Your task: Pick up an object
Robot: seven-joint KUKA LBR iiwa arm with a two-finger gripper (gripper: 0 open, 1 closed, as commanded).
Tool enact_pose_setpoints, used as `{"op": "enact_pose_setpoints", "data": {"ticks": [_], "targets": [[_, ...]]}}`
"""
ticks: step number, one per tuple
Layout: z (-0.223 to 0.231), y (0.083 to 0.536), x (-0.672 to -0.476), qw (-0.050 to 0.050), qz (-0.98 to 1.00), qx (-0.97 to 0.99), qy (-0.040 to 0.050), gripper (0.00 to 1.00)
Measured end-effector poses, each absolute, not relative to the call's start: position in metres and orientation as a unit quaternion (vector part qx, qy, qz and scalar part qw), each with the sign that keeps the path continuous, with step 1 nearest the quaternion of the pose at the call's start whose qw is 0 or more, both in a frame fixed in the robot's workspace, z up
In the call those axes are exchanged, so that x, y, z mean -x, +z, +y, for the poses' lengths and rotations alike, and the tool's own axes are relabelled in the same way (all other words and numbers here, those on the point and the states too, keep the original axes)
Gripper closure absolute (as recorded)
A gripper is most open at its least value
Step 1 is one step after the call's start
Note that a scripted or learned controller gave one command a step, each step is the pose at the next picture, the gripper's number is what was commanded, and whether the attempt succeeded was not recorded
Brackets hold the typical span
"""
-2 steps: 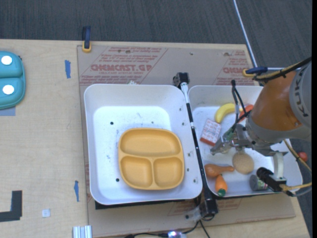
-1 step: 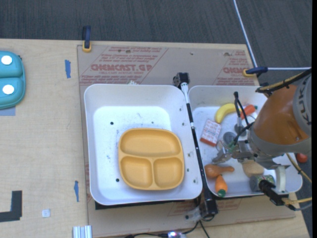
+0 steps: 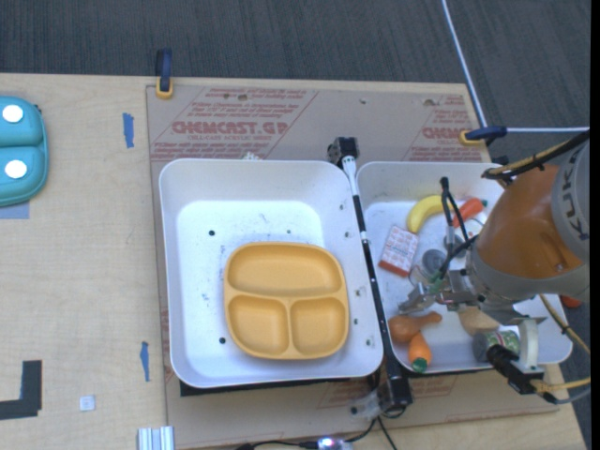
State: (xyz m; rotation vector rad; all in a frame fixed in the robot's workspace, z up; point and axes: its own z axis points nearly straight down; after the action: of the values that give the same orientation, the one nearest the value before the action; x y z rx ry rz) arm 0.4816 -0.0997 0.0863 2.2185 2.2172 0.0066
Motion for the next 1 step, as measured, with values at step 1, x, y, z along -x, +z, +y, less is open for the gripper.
{"op": "enact_pose_setpoints", "data": {"ticks": [1], "targets": [[-0.0994,0.0963,-0.4828,0.004,0.707,-0.707,0.0033,1.0]]}}
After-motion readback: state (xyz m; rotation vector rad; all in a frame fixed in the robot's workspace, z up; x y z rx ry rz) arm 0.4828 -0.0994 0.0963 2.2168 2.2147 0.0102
